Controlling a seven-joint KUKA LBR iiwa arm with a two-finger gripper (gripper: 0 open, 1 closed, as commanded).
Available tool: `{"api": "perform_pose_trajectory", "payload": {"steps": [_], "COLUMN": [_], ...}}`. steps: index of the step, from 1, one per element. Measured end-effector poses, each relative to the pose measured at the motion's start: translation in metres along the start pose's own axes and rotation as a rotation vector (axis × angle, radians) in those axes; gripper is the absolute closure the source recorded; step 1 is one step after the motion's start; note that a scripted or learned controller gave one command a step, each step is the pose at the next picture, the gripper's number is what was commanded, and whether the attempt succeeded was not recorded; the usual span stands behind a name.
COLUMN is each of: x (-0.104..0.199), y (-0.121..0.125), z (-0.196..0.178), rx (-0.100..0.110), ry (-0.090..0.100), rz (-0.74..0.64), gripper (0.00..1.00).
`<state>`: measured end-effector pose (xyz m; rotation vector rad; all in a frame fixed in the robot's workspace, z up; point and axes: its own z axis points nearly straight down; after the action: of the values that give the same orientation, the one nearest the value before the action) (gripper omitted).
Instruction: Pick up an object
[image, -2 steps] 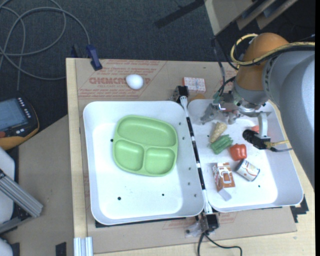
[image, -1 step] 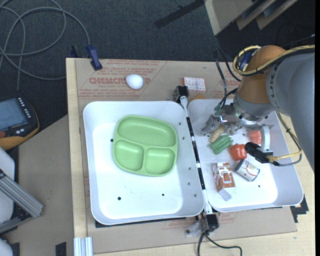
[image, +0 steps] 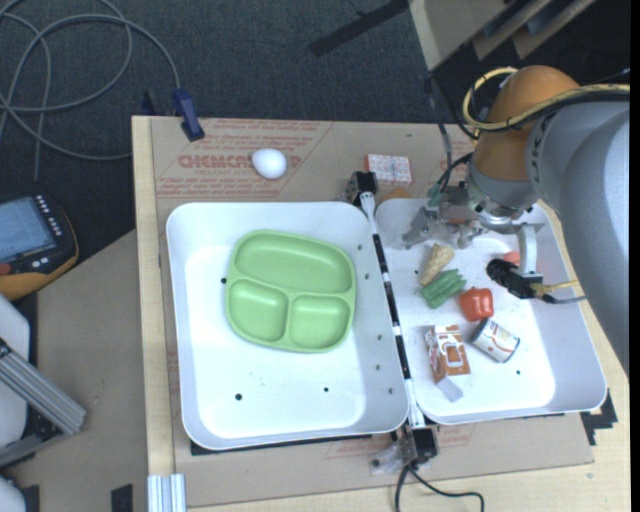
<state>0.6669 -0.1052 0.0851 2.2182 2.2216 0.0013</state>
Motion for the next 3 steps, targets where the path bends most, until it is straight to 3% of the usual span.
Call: {"api": "perform_pose_trajectory", "payload": {"steps": [1, 2, 3], "x": [0.003, 0.01, 0.013], "y": [-0.027, 0.0, -0.028], "z": [0.0, 0.0, 0.0], "rx": [0.004, 0.0, 0.004], "ry": [0.001, 0.0, 0.001], "rz": [0.002, 0.0, 0.002], "gripper": [0.0, 0.0, 0.0]}}
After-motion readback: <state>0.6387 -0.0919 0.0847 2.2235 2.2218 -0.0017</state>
